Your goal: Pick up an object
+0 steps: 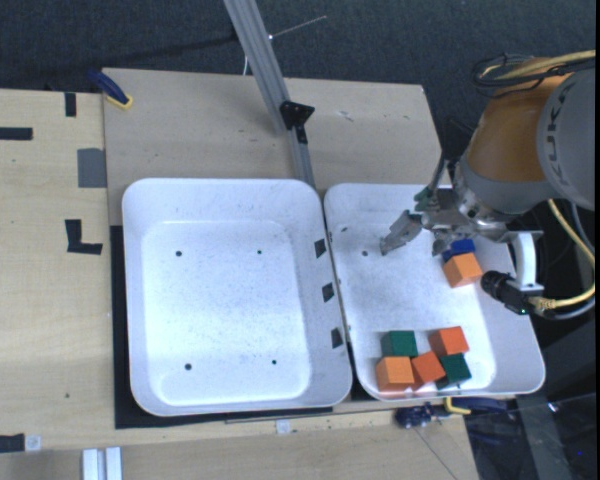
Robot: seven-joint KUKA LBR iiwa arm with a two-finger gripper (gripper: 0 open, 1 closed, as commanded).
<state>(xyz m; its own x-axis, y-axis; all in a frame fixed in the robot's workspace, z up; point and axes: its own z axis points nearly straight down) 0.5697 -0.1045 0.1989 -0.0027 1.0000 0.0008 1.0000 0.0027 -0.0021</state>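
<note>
My gripper (417,247) hangs over the upper part of the right bin (372,288), fingers spread open with nothing between them. One finger (395,236) slants toward the bin's middle. Just right of the other finger lie a blue block (460,250) and an orange block (464,269), touching each other near the bin's right wall. At the bin's near end sits a cluster of blocks: a green one (400,343), an orange one (394,372), another orange one (449,340), and a dark green one (456,369).
The left bin (225,298) lies beside the right one. A grey metal pole (265,58) slants in from the top down to the bins' shared edge. A black and yellow cable (550,303) loops by the arm's right side. Black tape marks dot the bench on the left.
</note>
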